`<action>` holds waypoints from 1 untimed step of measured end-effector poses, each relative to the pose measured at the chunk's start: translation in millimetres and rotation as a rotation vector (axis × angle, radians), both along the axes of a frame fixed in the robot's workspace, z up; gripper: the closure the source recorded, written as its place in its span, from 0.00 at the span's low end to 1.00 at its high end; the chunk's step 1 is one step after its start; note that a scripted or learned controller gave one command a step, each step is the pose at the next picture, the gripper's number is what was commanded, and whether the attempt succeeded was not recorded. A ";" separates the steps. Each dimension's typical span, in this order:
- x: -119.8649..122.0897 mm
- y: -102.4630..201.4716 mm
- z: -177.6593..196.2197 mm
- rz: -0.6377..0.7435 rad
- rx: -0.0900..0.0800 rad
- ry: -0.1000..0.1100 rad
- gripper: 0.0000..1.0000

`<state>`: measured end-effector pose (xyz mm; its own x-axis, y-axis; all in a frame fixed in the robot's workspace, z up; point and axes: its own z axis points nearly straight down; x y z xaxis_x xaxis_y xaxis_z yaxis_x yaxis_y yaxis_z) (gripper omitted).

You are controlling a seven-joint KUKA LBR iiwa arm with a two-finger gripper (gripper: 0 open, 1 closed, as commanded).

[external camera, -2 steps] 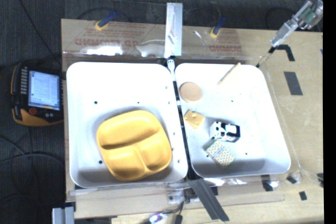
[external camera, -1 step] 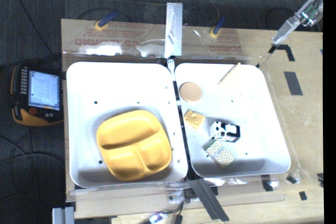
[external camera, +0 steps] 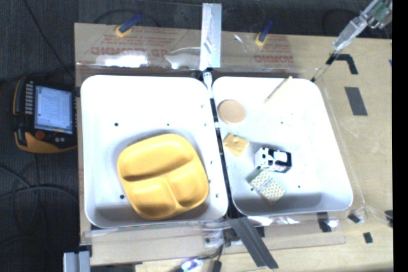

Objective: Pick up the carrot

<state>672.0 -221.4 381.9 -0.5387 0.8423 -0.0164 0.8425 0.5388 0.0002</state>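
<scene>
The right bin (external camera: 319, 137) holds several small items. A round tan-orange disc (external camera: 231, 111) lies near its far left corner. Just in front of the disc sits a pale yellow block (external camera: 235, 145). A black-and-white object (external camera: 274, 159) lies mid-bin, and a patterned packet (external camera: 268, 186) sits in front of it. A thin pale stick (external camera: 278, 89) rests on the far wall. None of these has a plain carrot shape.
The left bin (external camera: 108, 111) holds a yellow divided tray (external camera: 163, 174). A thin grey rod (external camera: 357, 25) slants in at the top right, beyond the right bin. A handheld screen unit (external camera: 44, 114) lies left of the bench. Two clips (external camera: 127, 25) hold plastic sheeting at the back.
</scene>
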 end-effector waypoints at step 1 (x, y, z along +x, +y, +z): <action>0.8 0.1 9.9 0.000 -0.002 -0.003 1.00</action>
